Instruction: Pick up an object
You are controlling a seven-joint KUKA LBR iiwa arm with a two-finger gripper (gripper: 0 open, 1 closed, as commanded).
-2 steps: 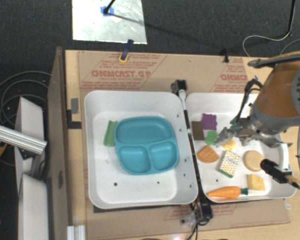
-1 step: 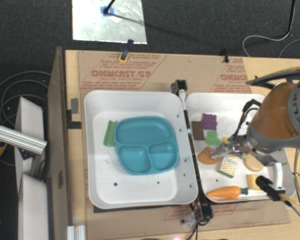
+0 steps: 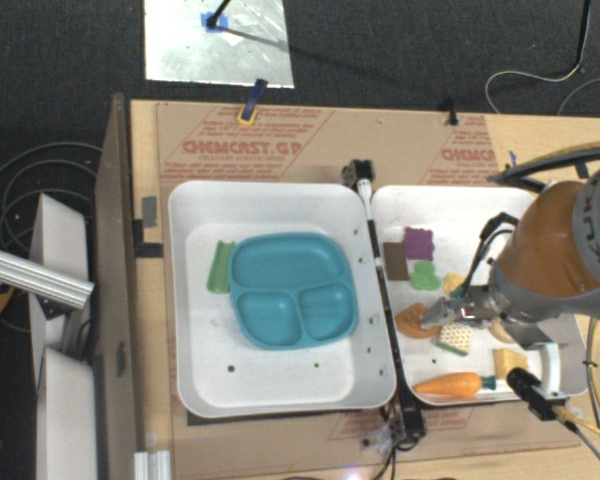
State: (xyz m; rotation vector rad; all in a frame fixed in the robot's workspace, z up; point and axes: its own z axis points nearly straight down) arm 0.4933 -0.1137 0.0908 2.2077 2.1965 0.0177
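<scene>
Gripper low in the right bin, among the toys

Nearest, along the front edge of the right bin (image 3: 435, 200), lies an orange carrot (image 3: 448, 385), its green tip pointing toward the bin's right side. Just behind it sits a pale yellow corn piece (image 3: 456, 340), and beside that, toward the divider between the bins, an orange-brown round piece (image 3: 413, 321). The gripper (image 3: 452, 313) hangs low over this cluster, its metal tip just beside the corn piece and the round piece; whether the fingers are apart or together cannot be told, and nothing is seen between them. The arm (image 3: 545, 253), grey with its orange band, covers the bin's right side. Farther back lie a green block (image 3: 425, 276), then a purple block (image 3: 418, 241), with a brown block (image 3: 395, 260) against the bin's left wall.

In the left bin (image 3: 195, 368) a teal divided tray (image 3: 292, 288) rests near the middle, a green strip (image 3: 218, 267) touching its left edge. Beyond both bins, past the bench's back edge, a shiny sheet (image 3: 220, 26) lies on the dark floor
</scene>
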